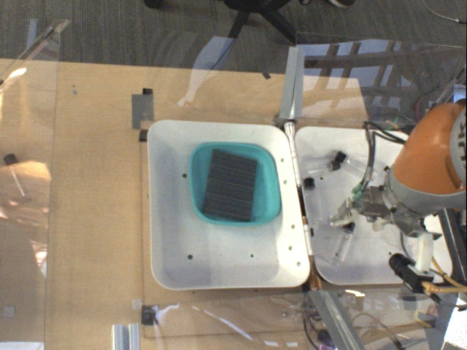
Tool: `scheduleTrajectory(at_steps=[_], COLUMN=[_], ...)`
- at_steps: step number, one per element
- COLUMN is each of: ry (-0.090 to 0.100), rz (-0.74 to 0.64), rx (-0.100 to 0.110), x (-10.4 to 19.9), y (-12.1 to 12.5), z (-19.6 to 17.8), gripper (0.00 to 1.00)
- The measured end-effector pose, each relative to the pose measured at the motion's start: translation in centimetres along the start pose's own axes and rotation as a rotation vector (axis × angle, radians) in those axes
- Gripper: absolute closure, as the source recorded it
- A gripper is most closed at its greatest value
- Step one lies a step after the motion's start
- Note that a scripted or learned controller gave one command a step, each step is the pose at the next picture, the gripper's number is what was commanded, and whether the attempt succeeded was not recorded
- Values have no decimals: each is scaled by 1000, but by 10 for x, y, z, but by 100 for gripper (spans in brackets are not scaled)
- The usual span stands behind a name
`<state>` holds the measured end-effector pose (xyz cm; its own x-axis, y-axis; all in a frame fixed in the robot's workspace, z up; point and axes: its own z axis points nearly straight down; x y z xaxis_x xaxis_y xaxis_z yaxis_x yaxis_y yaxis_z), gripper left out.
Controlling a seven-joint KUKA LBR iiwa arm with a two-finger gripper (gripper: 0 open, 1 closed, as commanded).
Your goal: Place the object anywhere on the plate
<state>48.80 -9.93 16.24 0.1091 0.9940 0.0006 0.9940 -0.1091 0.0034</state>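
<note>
Block already on plate, arm parked over the other bin.
Dark ribbed block (231, 185) lies flat on the teal plate (271, 192) in the left bin (168, 254), well left of the gripper (350, 216), long axis running top to bottom of the view. The gripper hangs over the right bin (328, 265); orange wrist band covers much of it, so finger state: can't tell.

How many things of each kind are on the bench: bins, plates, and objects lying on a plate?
White bins: 2 (left bin, right bin)
Teal plate: 1
Dark ribbed block on the plate: 1
Total: 4
</note>
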Motion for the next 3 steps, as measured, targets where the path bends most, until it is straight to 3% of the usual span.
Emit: scheduleTrajectory(at_steps=[1,2,3], ry=[0,-2,-4], rz=[13,108,-40], rx=[-2,-4,-8], x=[-1,-73,-88], y=[6,9,12], z=[-27,-85,-207], gripper=[0,0,0])
